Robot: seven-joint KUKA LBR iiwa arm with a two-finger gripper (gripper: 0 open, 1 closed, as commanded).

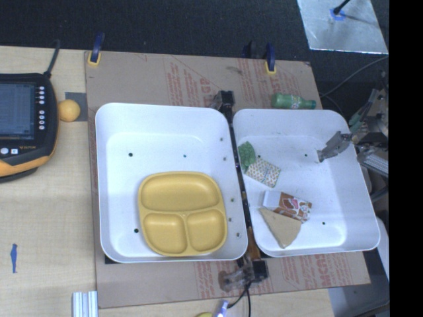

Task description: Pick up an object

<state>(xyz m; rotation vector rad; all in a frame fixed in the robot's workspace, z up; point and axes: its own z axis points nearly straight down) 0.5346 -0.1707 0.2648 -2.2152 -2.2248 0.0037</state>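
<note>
Objects (276, 197) lie left of hand (328, 150), well apart.

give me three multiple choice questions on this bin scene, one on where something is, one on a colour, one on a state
1. Where does the divided tray lie?
A. in the left bin
B. in the right bin
C. on the bare bench

2. What colour is that tray?
A. blue
B. yellow
C. red

3. How does the gripper stand to the items in the right bin?
A. pressing on the tan wedge
B. lifting the green item
C. apart from all of them

Answers:
1 A, the divided tray sits inside the left bin.
2 B, it is yellow all over.
3 C, the gripper is near the right bin's upper right, away from the tan wedge and green item.
</note>
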